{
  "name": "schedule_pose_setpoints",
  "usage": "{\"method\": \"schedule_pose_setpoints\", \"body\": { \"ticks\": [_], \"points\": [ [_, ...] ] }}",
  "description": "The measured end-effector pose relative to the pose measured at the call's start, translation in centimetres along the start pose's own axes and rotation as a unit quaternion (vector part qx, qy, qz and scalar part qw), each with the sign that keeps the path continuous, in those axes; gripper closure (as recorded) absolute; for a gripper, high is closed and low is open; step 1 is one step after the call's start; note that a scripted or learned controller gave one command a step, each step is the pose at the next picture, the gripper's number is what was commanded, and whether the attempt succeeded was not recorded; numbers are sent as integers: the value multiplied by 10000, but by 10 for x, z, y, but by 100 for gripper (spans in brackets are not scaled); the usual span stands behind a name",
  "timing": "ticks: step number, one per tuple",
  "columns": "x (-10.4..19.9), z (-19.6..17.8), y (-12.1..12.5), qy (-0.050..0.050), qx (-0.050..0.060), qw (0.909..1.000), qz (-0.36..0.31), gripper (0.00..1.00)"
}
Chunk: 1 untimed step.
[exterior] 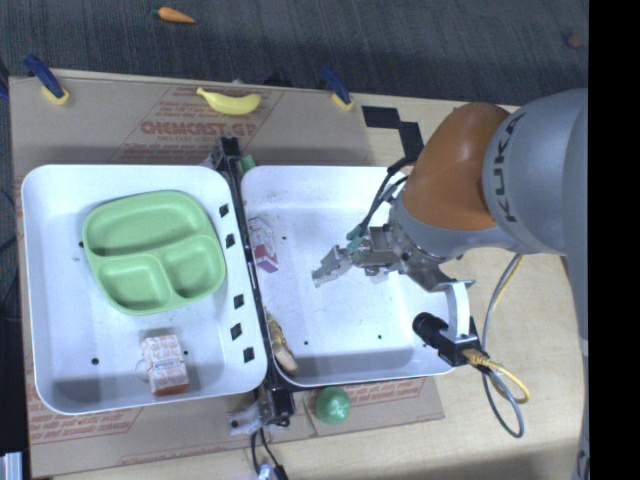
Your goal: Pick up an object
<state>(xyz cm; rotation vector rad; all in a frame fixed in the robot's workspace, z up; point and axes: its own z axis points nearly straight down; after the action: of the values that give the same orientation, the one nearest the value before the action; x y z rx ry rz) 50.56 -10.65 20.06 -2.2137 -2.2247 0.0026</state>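
My gripper [330, 266] hangs over the middle of the right bin [330, 368], pointing left, with the grey and orange arm behind it on the right. No object shows at its tip. A small pink and white packet [262, 244] lies by this bin's left wall, a hand's width left of the gripper. A tan object [281, 349] rests in the bin's near left corner. In the left bin [40, 268] sit a green divided plate [155, 248] and a red and white carton [164, 362].
A green ball [332, 405] lies on the cardboard in front of the right bin. A yellow banana [230, 99] sits behind the bins, and an orange item [176, 15] lies on the floor beyond. Blue clamps [46, 80] hold the cardboard. A cable loop [500, 388] trails near the arm.
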Motion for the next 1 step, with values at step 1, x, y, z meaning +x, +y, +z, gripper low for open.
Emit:
{"method": "schedule_pose_setpoints", "body": {
  "ticks": [1],
  "points": [
    [-60, -8, 0, -9, -12, 10000, 8, 0]
  ]
}}
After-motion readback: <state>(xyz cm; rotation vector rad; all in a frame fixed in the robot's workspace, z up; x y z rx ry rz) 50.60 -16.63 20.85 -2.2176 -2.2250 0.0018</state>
